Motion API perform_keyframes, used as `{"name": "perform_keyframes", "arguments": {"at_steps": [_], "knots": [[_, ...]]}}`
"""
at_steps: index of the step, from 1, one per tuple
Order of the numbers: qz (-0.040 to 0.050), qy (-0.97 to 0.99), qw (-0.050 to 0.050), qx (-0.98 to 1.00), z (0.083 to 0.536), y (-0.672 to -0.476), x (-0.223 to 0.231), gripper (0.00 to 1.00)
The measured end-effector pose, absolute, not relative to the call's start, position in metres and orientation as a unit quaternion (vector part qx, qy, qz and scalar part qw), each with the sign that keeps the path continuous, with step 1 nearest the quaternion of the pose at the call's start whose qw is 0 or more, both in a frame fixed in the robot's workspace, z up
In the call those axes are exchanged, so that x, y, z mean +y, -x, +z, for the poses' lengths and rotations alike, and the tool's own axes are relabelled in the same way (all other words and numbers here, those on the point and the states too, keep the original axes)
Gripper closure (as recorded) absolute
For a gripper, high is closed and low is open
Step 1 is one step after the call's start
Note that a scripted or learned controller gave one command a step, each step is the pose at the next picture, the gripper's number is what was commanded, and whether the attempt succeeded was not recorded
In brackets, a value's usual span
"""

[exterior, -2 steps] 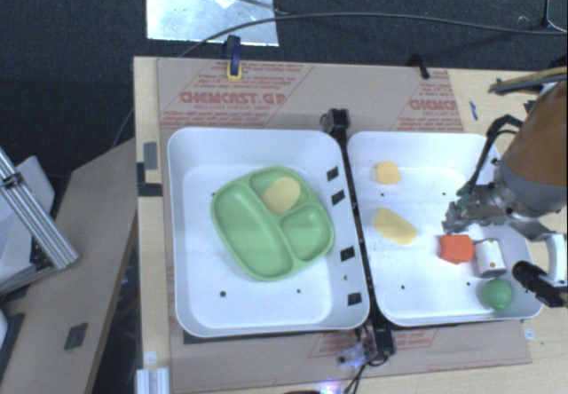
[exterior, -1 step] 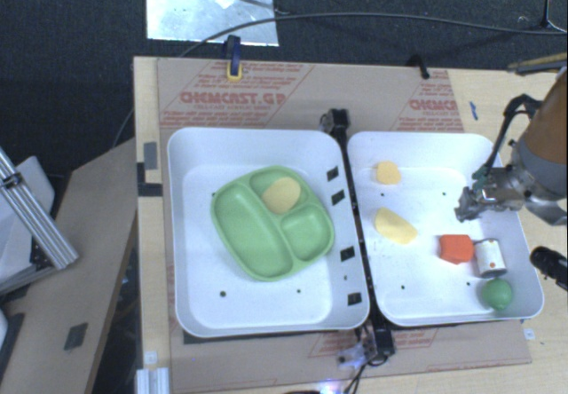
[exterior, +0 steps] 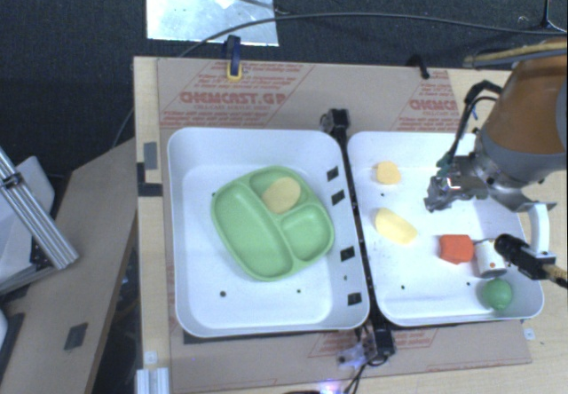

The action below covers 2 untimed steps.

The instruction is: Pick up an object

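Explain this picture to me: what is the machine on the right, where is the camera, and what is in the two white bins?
The grey and orange machine reaching in from the right is a robot arm, and the pincer at its end is for grasping things. The one camera is fixed above the bench and looks down at a slant. The left bin holds a green divided plate with a yellowish piece in one compartment. The right bin holds a small yellow piece, a longer yellow piece, an orange block and a green ball. The pincer hangs over the right bin, and nothing looks held.
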<state>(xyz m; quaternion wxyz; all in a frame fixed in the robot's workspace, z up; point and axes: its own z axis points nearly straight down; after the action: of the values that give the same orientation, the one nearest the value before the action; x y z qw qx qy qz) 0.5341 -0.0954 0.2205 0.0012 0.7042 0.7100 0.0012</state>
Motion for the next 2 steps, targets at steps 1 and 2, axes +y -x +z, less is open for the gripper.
{"name": "perform_keyframes", "arguments": {"at_steps": [1, 2], "knots": [[0.0010, -0.704, 0.001, 0.710, 0.222, -0.542, -0.054, 1.00], [0.0012, -0.704, 0.000, 0.711, 0.214, -0.560, -0.005, 1.00]]}}
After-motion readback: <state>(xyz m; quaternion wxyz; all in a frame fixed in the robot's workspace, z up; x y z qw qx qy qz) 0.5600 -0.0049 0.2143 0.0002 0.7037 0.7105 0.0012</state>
